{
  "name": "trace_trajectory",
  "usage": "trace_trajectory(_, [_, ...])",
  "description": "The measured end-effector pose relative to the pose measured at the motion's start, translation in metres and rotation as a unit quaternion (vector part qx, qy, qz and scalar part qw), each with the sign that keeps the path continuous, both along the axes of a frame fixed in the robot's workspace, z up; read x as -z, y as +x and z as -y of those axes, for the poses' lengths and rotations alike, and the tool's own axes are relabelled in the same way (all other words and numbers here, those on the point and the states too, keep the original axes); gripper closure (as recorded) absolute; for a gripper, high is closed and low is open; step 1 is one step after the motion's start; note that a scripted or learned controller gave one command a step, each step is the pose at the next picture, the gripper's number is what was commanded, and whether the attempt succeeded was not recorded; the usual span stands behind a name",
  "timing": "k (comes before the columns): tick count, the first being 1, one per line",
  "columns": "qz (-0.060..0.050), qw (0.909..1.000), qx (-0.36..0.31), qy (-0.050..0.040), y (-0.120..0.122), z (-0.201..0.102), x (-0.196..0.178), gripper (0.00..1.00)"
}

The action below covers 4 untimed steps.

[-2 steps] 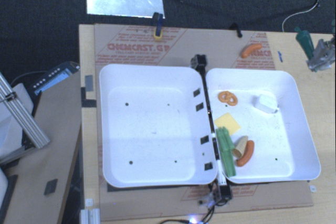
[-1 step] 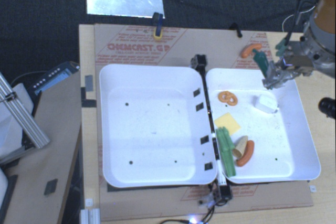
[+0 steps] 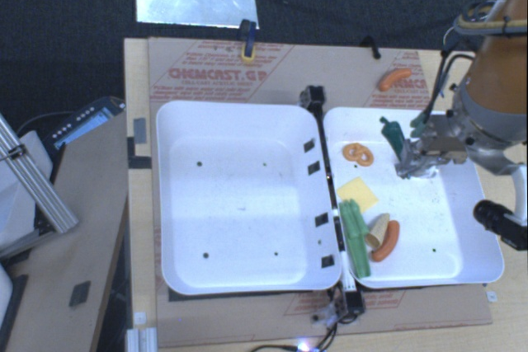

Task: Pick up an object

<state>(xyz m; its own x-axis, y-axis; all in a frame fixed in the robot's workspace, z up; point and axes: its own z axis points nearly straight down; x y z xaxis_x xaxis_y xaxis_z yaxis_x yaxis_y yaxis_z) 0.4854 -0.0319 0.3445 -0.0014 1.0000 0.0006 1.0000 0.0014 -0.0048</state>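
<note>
The gripper (image 3: 410, 167) hangs low over the right bin (image 3: 474, 260), above bare floor just right of the pretzel (image 3: 357, 152); whether its fingers are apart or together I cannot tell, and nothing shows between them. The likeliest failure from here is a close on nothing, since no object lies under the tips: the pretzel sits just to the left, and the yellow cheese slice (image 3: 356, 193) lies below the pretzel, flat enough that fingers may skid over it. Further below the pretzel, the green stalk (image 3: 356, 238), the tan cone-shaped piece (image 3: 377, 229) and the sausage (image 3: 386, 241) lie touching, so a grab there could catch two or push them apart. Counted: two white bins, the left bin (image 3: 239, 194) bare; in the right bin one pretzel, one cheese slice, one green stalk, one tan piece, one sausage; a second sausage (image 3: 394, 79) lies on the board above the pretzel.
</note>
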Motion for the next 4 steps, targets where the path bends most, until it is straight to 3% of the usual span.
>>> trace_trajectory(1, [0.014, 0.9999, -0.005, 0.0011, 0.018, -0.057, -0.167, 1.0])
trace_trajectory(2, [-0.003, 1.0, -0.004, -0.0005, 0.0, -0.109, -0.029, 1.0])
trace_trajectory(3, [0.013, 0.9999, -0.004, 0.003, 0.001, -0.149, -0.2, 1.0])
trace_trajectory(4, [-0.005, 1.0, -0.004, -0.0023, 0.002, -0.206, -0.015, 1.0])
